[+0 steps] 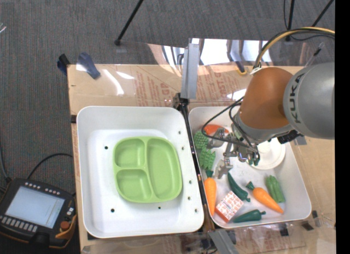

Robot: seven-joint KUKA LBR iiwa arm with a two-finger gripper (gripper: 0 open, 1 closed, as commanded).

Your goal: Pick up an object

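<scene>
Toy vegetables are lying scattered in the right bin (302, 195), and from my remote seat I am watching the gripper (227, 162) hanging low over the left middle of that bin, just above the bin floor. Its metal fingers are pointing down and to the left, and I cannot tell whether they are parted or closed, nor whether anything is sitting between them. A green leafy piece (203, 150) is lying just to the left of the gripper, and a dark green pepper (237, 186) is resting just below it. An orange carrot (210, 194) is lying along the bin's left wall, beside a red and white box (229, 206). Farther right, a second carrot (266, 199) is sitting next to a light green vegetable (275, 188) (possibly a cucumber). A white round dish (272, 156) is peeking out under the arm's wrist. In the left bin (90, 138), a green divided plate (147, 169) is resting flat.
</scene>
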